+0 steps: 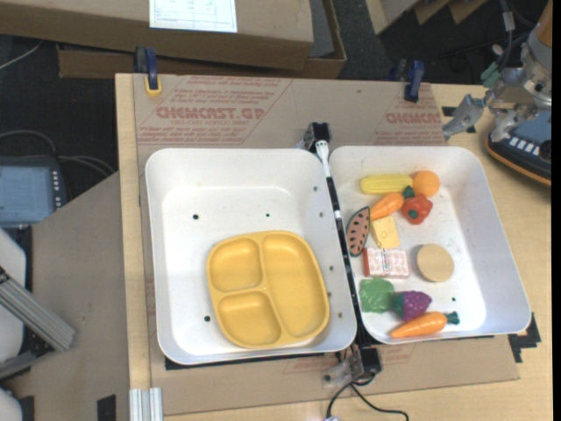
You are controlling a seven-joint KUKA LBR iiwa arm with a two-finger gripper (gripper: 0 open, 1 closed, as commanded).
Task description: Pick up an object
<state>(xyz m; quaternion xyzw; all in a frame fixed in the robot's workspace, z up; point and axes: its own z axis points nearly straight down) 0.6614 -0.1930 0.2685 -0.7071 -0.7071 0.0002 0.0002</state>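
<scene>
At the near edge of the right bin [491, 235], a carrot [424, 324] lies with its long axis roughly left to right, green top toward the right. Just beside it sit purple grapes [414, 303] and a green leafy piece [377, 295]. Further in lie a round tan disc [434, 263], a pink-and-white wrapped piece [386, 262] and a yellow cheese block [385, 232]. At the far end rest a corn cob [386, 183], an orange [426, 183] and a red pepper [416, 208]. The left bin [175, 191] holds a yellow divided plate [266, 288]. The gripper [491, 117] hovers beyond the right bin's far right corner, above the table [219, 112], holding nothing; whether it stands apart or together cannot be told. Every candidate lies nearward and leftward of it; the orange is judged nearest.
</scene>
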